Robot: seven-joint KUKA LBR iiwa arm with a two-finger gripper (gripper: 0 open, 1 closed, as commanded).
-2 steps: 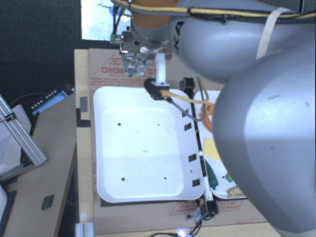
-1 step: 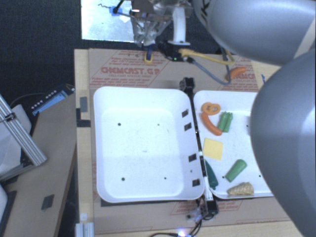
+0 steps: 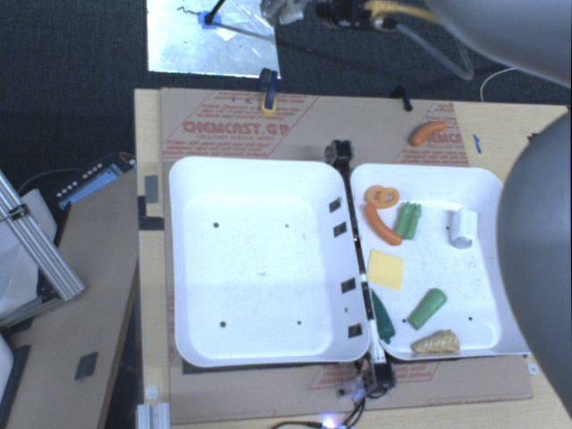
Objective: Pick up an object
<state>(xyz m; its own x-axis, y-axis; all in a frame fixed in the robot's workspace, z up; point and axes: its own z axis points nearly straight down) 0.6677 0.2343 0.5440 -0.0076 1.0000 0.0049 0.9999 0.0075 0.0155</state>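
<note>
A: Entry one, the arm (image 3: 536,266). Grey bulk over the right bin's far edge and the upper right corner. Risk?

B: Judged high. It hides part of the right bin (image 3: 487,239), so anything lying under it goes unlisted. Whether the claw is open or closed, I cannot tell.

A: Entry two, left bin (image 3: 250,266).

B: White, bare floor with a few dark specks. A descent here would likely close on nothing.

A: Entry three, the pickable stock, all in the right bin.

B: Yellow square (image 3: 386,269), flat on the floor, likely hard to get under. Orange carrot (image 3: 382,224) touching the green piece (image 3: 408,221), with an orange ring (image 3: 383,196) just above: a grab there may catch two or knock one aside. Green pod (image 3: 427,307) lies apart, the safest pick in my view. Dark green item (image 3: 382,317) hugs the dividing wall; a finger could strike the rim. White cylinder (image 3: 461,227) may roll. Tan cone (image 3: 435,341) sits near the front edge.

A: Strays?

B: An orange sausage shape (image 3: 427,132) on the board behind the bins.

A: Lettering?

B: Red print on the board (image 3: 237,126), roughly "CHEMCAST GP"; not sharp enough to be sure.
</note>
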